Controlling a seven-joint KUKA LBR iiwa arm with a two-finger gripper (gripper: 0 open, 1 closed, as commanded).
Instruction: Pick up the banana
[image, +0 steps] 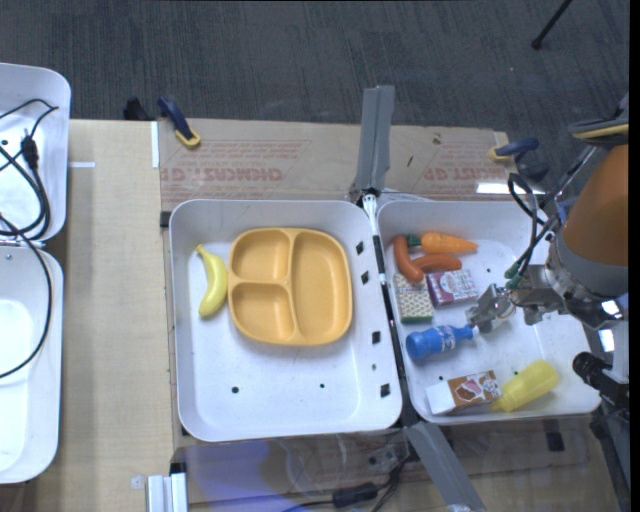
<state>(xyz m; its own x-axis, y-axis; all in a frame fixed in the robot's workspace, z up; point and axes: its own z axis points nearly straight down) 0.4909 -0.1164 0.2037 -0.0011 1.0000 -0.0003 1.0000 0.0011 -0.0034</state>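
The yellow banana (212, 282) lies curved along the left side of the left bin (290, 400), just left of a yellow divided plate (292, 285) and apart from it. My gripper (489, 307) hangs over the middle of the right bin (560, 408), just above and right of a blue bottle (440, 341). It is far to the right of the banana, with the plate and the bins' shared wall in between. Nothing shows in its grasp.
The right bin holds an orange carrot (448, 242), two sausages (408, 258), a pink box (453, 287), a yellow bottle (526, 386) and a small carton (462, 392). White floor lies bare in the left bin below the plate.
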